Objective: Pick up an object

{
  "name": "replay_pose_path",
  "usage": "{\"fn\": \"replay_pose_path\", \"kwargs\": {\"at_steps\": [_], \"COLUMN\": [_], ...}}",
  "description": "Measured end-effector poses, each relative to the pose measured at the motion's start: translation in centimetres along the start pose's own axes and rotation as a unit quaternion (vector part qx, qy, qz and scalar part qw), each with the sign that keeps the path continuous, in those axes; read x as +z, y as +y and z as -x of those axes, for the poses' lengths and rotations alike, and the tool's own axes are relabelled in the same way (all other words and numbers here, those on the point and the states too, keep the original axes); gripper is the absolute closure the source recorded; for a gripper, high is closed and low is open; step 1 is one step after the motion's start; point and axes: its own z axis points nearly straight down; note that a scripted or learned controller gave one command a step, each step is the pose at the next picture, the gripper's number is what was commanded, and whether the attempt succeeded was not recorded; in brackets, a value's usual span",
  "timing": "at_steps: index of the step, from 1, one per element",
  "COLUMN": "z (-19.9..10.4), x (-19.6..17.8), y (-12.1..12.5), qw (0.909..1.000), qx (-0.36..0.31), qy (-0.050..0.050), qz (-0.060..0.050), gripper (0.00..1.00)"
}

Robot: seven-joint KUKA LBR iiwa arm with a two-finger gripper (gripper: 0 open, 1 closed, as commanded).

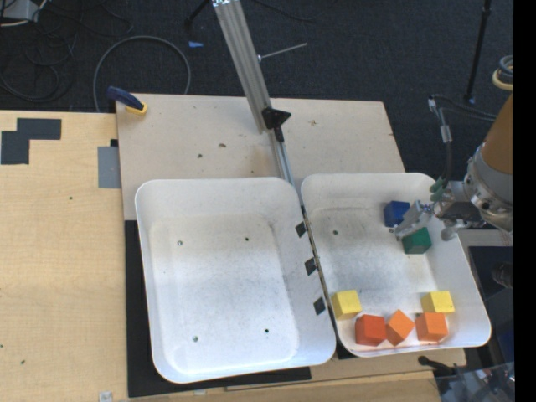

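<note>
I have the arm (501, 153) reaching in from the right edge of the frame, its gripper (416, 222) low over the upper right part of the right bin (368, 187). Two blocks sit right at the tip: a blue block (396, 213) just to its upper left and a green block (416, 241) directly below it in the frame. The metal tip seems to touch or overlap both, but I cannot tell from this slant whether the gripper is wide, narrow or holding either block, so I would not call anything grasped.

I judge this to be the reach-and-close step of the pick, with the lift not yet done. Both blocks look to be resting on the bin floor, near the right wall.

The remaining candidates lie along the lower edge of the right bin: a yellow block (346, 302) at lower centre, three orange blocks (399, 327) in a tight row to its right, and a second yellow block (437, 301) just above the rightmost orange one. The left bin (167, 199) takes up the lower left of the bench.

The next move calls for settling on one of the two close blocks, probably green or blue. They sit near each other, so the tip could nudge one while closing on the other. Then a straight lift, and I would check that the block rises clear of the floor.
</note>
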Motion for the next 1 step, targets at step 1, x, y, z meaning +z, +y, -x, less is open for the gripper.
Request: {"fn": "replay_pose_path", "kwargs": {"at_steps": [1], "z": [5.53], "x": [8.35], "y": [3.61], "qw": [1.0000], "qx": [-0.001], "qy": [0.000], "qz": [-0.004], "gripper": [0.00]}}
